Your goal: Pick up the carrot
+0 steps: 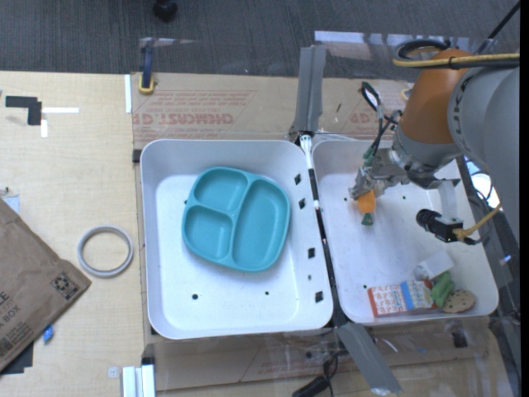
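Observation:
The carrot (367,203), a small orange piece with a green end pointing toward the front, is in the right bin (397,246) near its back left corner. My gripper (363,192) comes down from the right directly onto the carrot's orange top. Its fingers look closed around that top end. The carrot hangs just under the fingertips, close to the bin floor; I cannot tell whether it touches the floor.
A teal divided plate (237,219) lies in the left bin (165,288). At the right bin's front right sit a red-and-white packet (397,298), a green item (442,287), a cookie (457,302) and a white piece (433,265). A tape ring (105,250) lies on the bench.

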`<control>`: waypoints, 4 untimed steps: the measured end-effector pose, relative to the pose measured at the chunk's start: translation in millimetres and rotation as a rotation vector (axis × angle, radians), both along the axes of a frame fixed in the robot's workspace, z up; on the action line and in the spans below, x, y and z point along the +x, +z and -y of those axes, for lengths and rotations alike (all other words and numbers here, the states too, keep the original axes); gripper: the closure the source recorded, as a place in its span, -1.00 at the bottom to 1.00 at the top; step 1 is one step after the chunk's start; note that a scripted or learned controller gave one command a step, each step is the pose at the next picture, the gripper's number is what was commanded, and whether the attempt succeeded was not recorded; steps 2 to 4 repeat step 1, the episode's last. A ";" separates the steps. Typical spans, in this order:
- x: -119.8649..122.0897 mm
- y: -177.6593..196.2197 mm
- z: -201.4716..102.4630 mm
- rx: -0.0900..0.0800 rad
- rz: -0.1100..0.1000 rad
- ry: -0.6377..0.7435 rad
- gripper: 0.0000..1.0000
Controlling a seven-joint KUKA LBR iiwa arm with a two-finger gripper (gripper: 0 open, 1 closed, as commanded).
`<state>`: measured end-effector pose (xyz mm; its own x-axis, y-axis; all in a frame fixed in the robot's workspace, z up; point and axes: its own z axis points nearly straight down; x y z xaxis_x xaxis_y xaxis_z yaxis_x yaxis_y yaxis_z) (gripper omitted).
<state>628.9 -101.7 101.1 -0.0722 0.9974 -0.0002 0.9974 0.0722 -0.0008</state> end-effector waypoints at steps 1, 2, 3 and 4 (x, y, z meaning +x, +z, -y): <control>30.1 90.9 -52.1 -0.001 0.001 0.007 1.00; 30.1 90.9 -52.1 -0.001 0.001 0.007 1.00; 30.1 90.9 -52.1 -0.001 0.001 0.007 1.00; 30.1 90.9 -52.1 -0.001 0.001 0.007 1.00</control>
